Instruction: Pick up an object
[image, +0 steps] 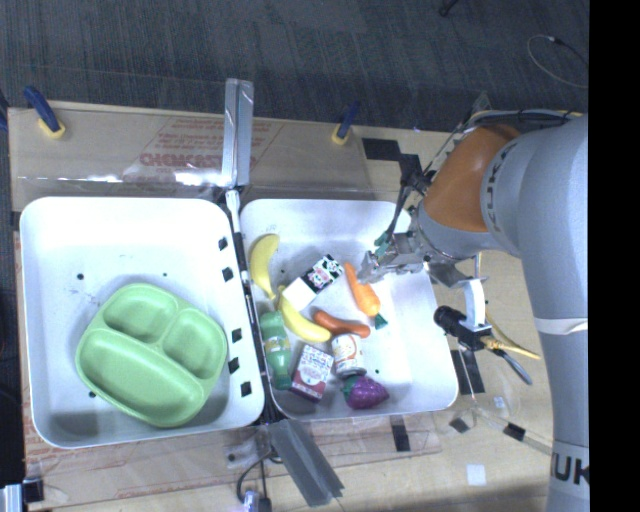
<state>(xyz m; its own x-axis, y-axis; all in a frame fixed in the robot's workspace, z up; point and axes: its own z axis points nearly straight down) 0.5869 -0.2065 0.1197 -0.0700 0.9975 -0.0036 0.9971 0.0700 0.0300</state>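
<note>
The arm (540, 200) reaches over the right bin (410, 380); the left bin (40, 300) holds a green tray (150, 352). The gripper (378, 262) hangs just above the carrot (362, 291), at its upper end; whether it is open cannot be told. Bananas (285, 300) lie left of the carrot

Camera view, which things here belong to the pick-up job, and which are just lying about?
Job:
gripper
carrot
two bananas
sausage
purple grapes
green bottle
right bin

Lying about:
green divided tray
left bin
blue clamps
</note>
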